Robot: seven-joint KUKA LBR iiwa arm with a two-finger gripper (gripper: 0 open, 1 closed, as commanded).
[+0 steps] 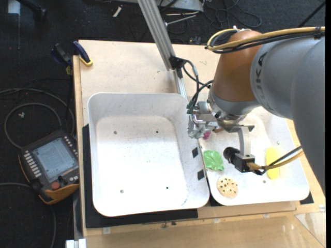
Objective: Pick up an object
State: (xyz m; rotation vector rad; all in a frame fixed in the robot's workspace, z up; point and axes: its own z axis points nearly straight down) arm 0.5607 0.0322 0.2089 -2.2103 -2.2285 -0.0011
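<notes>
My gripper (198,128) hangs low over the left edge of the right bin (289,190), close to the wall between the two bins. A small magenta object (207,135) peeks out just beside and under it; whether it sits between the fingers is hidden. Just in front lies a crumpled green object (213,160). A round speckled cookie (227,187) rests near the bin's front edge. A yellow object (272,162) lies to the right, partly behind a cable. The arm's orange band and grey body cover the back of the right bin.
The left bin (98,138) is beside the gripper, its wall directly to the left. A slanted metal rail (158,30) rises behind. A black bracket (238,159) with cables hangs off the arm over the right bin.
</notes>
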